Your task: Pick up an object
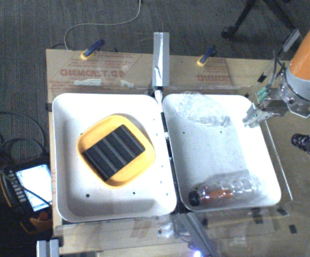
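A table [117,71] on dark carpet carries two white bins. The left bin [69,116] holds a yellow tray [117,150] with black ribs. In the right bin [224,149] lie a clear bottle [223,190] near the front and crumpled plastic wrap [203,110] at the back. The gripper [255,115] hangs over that bin's right rim; I cannot tell how its jaws stand.

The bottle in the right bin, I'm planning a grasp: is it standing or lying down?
Lying down. The bottle rests on its side along the right bin's near wall, dark cap pointing left.
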You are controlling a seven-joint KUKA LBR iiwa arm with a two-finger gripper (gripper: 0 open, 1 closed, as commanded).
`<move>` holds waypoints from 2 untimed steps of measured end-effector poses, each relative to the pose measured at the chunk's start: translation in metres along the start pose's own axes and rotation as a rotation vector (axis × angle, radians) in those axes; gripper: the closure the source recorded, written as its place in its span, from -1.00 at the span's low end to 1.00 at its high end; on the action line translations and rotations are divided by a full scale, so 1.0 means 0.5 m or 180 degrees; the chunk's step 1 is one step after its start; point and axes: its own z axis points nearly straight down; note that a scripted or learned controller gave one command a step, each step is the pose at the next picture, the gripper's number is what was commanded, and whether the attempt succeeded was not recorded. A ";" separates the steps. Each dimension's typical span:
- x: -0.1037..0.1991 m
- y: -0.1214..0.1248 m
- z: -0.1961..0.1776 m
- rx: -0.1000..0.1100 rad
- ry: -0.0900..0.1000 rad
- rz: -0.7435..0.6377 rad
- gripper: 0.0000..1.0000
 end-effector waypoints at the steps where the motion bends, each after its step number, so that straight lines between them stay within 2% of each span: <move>1: 0.061 -0.146 0.348 -0.0045 -0.0009 -0.0244 -1.00; 2: 0.055 -0.055 0.257 -0.0003 -0.0001 0.0009 -1.00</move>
